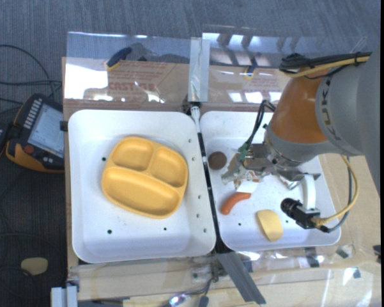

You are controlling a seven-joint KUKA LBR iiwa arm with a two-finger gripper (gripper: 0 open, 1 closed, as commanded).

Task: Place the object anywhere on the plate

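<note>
Plate (144,174) bare, sitting in left bin (83,235). Carrot-like orange piece (234,201) lying loose on right bin (326,238) floor, lower centre. Gripper (243,171) low beside it, grip unreadable. Nothing placed; pick and transfer both left.

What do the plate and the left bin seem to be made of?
Plate: probably moulded plastic, matte yellow, with three smooth rounded compartments and soft edges. Left bin: likely thin formed plastic, white and slightly glossy, with rounded corners; painted metal cannot be excluded.

One fixed camera looks down at a slant from above the bench. Both bins (201,190) fit in frame. The arm (319,107) enters from the right.
</note>
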